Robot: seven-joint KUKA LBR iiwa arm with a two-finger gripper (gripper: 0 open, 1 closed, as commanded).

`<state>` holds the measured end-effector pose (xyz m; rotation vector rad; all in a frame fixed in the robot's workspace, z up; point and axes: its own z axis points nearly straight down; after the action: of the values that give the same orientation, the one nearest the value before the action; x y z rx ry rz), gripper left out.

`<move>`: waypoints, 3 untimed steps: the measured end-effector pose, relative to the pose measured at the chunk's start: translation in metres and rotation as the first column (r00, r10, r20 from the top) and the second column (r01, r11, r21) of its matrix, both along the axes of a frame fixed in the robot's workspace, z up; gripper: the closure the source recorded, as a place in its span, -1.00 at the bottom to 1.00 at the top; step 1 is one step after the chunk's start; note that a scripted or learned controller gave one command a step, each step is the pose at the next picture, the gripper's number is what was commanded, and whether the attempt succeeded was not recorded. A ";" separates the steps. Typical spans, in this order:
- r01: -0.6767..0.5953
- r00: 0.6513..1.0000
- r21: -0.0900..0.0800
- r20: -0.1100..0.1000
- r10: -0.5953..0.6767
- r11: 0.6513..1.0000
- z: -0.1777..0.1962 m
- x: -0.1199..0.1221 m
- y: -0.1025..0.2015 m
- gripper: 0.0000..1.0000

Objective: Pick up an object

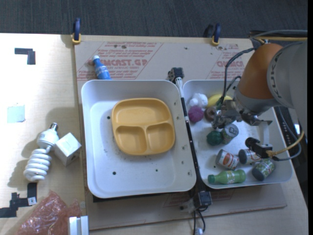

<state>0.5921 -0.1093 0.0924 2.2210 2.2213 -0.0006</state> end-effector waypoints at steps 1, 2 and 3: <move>-0.002 1.000 -0.001 0.002 0.002 1.000 0.001 0.067 -0.013 -1.00; -0.001 1.000 -0.002 0.002 0.001 1.000 0.001 0.067 -0.057 -1.00; -0.002 1.000 -0.001 0.002 0.002 1.000 0.001 0.067 -0.056 -1.00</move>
<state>0.6594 -0.1654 0.0933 2.2169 2.2224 -0.0003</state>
